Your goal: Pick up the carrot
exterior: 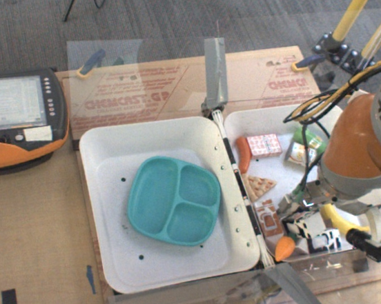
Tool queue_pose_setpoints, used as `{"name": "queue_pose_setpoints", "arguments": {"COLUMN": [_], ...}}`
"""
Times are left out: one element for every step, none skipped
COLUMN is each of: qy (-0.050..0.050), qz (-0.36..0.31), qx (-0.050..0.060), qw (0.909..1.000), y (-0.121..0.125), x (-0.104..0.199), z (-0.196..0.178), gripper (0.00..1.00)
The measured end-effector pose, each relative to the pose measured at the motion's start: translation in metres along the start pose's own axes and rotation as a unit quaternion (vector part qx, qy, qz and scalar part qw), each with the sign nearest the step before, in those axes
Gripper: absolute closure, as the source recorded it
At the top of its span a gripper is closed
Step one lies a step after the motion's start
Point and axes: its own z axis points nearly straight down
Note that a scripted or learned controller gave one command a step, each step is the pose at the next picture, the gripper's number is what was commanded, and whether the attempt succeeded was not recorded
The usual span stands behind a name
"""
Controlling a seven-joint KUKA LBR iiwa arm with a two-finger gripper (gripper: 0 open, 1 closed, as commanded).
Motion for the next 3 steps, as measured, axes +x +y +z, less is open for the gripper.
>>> {"name": "queue_pose_setpoints", "arguments": {"qy": [0.001,0.003,0.004], "qz": [0.0,0.092,-0.077], "qx": [0.0,0.008,0.007], "qw": [1.0,0.9957,0.997], "y": [0.0,0.004,0.009], "x": [0.0,0.075,0.126], "z": [-0.009,-0.107,-0.141], "gripper": [1.0,1.0,1.0]}}
